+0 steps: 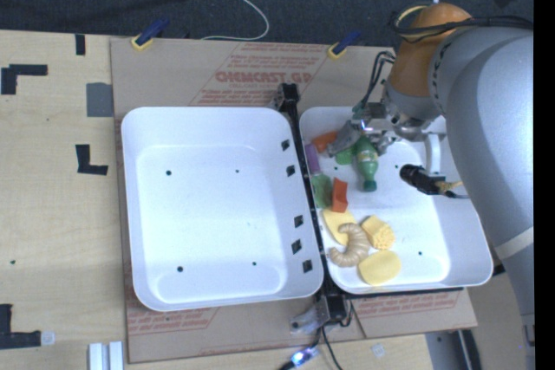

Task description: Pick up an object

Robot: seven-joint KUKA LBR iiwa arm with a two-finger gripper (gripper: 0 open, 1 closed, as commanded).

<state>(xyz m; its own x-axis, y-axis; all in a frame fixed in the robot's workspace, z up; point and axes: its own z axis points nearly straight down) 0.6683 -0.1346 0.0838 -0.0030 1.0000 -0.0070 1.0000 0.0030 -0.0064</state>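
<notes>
**While the gripper hangs over the right bin, the green bottle is our nearest pick**

Gripper (368, 133) sits low over the far-left part of the right bin (434, 225). We can't tell whether it's spread or pressed together, since wrist hardware blocks the view. Green bottle (367, 165) lies just camera-side of it, possibly touching, with its long axis running roughly far-to-near. Orange piece (324, 140) sits just left of the gripper, near the dividing wall. Further out are a green block (322, 188) and a red block (339, 195), then a tan curled piece (350, 247) among yellow items at the near edge. Bare white floor right of the bottle gives approach room. Left bin (208, 212) sits alongside.
</notes>
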